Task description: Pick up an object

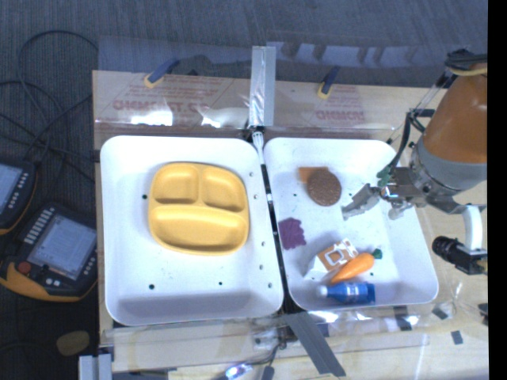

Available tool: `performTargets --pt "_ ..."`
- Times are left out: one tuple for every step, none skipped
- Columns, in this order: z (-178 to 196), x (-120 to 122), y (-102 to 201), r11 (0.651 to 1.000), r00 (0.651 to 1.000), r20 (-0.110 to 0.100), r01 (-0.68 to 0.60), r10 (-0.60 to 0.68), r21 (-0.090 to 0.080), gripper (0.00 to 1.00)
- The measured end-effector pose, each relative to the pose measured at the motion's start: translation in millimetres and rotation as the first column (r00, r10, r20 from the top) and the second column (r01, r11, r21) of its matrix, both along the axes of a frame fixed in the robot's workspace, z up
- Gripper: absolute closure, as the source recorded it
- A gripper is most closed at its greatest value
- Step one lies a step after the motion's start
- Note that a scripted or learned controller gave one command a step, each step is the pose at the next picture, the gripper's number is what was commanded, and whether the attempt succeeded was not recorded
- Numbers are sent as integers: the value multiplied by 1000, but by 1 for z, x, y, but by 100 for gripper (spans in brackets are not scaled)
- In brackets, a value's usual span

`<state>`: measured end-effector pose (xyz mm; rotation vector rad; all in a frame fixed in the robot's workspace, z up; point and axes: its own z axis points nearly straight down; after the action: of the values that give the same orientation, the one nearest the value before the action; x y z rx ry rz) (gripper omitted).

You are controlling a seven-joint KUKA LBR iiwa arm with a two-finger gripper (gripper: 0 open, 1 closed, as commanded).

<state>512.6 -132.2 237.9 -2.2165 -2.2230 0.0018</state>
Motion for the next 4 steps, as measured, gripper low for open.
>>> performTargets --pt "0 0 0 1000 1000 0 0 0 0 0" --pt "-111 -27 11 962 962 7 -274 274 -2 0" --pt "-148 89 4 926 926 17 -377 377 -8 0" --pt "-86 105 2 980 980 2 -200 200 -2 0"
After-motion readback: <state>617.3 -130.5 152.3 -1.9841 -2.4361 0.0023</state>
